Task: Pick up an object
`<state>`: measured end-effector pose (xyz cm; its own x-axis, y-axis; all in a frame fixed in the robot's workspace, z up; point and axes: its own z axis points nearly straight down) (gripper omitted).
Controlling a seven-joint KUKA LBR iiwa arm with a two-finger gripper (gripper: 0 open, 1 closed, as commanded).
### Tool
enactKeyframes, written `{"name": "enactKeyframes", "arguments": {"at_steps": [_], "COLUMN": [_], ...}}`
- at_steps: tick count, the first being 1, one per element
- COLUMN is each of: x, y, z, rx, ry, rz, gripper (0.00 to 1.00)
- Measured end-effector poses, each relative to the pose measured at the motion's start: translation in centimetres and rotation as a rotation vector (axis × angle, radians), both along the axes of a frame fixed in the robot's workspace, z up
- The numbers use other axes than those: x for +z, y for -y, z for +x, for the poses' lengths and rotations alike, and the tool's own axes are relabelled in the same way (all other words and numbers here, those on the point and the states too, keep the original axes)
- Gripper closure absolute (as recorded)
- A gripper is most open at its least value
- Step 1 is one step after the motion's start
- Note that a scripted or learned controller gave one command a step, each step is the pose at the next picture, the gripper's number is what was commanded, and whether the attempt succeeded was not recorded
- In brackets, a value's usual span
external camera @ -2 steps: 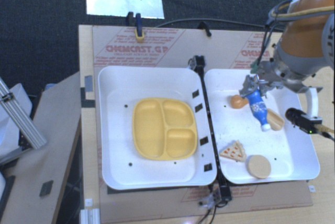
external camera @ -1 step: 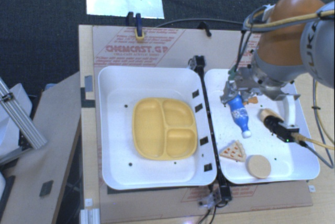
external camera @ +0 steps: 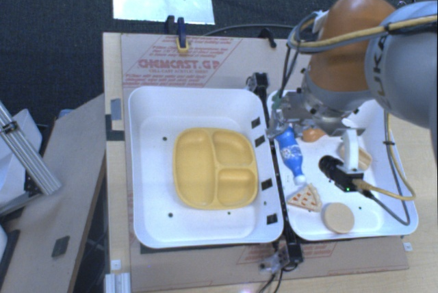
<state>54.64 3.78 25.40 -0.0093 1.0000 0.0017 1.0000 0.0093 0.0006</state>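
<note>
The grey arm [external camera: 404, 59] with its orange band [external camera: 352, 42] is the largest thing here, reaching over the right bin [external camera: 393, 213] and covering that bin's far half. The left bin [external camera: 147, 168] lies just beside the right bin, their inner walls touching along a row of black clips. In the left bin's middle, well apart from the right bin, a yellow divided plate [external camera: 213, 167] lies flat.

The gripper [external camera: 286, 122] hangs over the right bin's near-left part, close to the wall shared with the left bin. How far it is open cannot be told, since the wrist body hides its tips. Just below it, a blue and white bottle [external camera: 291, 156] lies tilted in the right bin, its top end under the gripper; whether it is gripped is unclear.

Also in the right bin, a round tan disc [external camera: 338, 218] sits near the front wall, a pizza slice toy [external camera: 304, 198] lies just beside it, and a small orange piece [external camera: 313, 135] peeks out beneath the wrist.
</note>
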Motion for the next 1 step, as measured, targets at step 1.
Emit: {"name": "enactKeyframes", "arguments": {"at_steps": [1], "x": [-0.84], "y": [-5.08], "z": [-1.29], "rx": [0.0], "ry": [0.0], "rz": [0.001], "gripper": [1.0]}}
